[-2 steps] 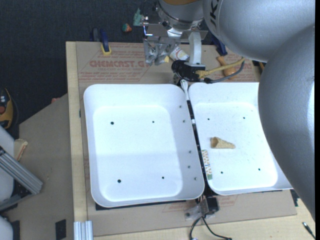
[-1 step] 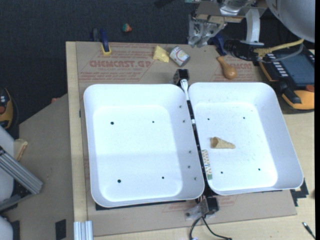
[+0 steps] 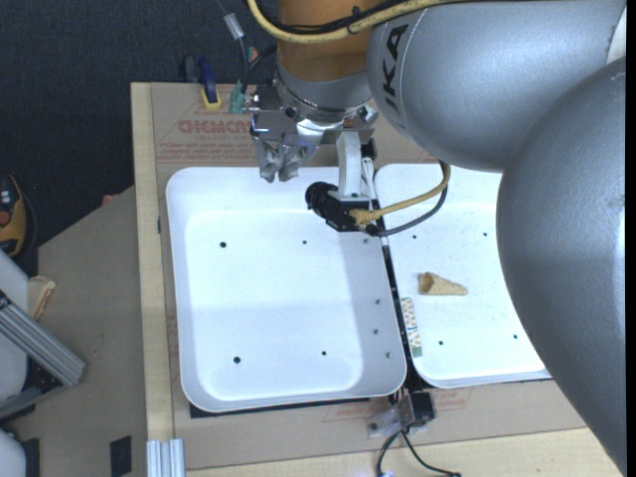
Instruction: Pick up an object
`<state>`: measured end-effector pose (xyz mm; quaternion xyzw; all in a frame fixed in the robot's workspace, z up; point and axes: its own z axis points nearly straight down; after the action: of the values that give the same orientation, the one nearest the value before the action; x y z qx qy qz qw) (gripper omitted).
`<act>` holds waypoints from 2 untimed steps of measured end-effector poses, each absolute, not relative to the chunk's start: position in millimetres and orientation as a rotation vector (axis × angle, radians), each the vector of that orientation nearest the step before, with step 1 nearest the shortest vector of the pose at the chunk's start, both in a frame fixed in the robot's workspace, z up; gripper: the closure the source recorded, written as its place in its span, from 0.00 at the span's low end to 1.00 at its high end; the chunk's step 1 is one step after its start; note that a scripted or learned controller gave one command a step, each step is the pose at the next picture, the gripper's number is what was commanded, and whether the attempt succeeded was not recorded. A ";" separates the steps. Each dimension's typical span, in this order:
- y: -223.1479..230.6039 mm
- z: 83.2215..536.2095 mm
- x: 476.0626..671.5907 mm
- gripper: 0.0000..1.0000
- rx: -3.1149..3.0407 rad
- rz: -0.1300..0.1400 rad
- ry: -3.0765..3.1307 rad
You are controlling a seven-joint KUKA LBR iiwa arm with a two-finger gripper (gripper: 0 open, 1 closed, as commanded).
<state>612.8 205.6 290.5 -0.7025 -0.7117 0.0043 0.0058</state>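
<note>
Looms large at the top right: grey arm [image 3: 517, 87] with its orange band, nearest the lens and covering the far right corner of the bench [image 3: 149, 266]; hangs below it the end effector [image 3: 280, 167], poised over the far edge of the left bin [image 3: 199, 366], near that bin's far right corner; cannot tell whether clenched or released, with nothing visibly held between. Lies in the right bin [image 3: 477, 366] a small tan wedge-shaped object [image 3: 440, 285], toward that bin's left side and close to the divide between the two bins, well apart from the end effector. Appears to be the approach step, with no grasp yet made; calls next for a shift rightward across the divide and toward the near edge, then a descent squarely over the tan piece before closing.
</note>
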 end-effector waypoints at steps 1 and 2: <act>118.6 347.4 591.4 1.00 -2.233 -0.004 -2.216; 206.3 253.2 566.4 1.00 -2.207 0.013 -2.224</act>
<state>566.4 206.3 253.2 -0.7043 -0.7099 0.0040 0.0040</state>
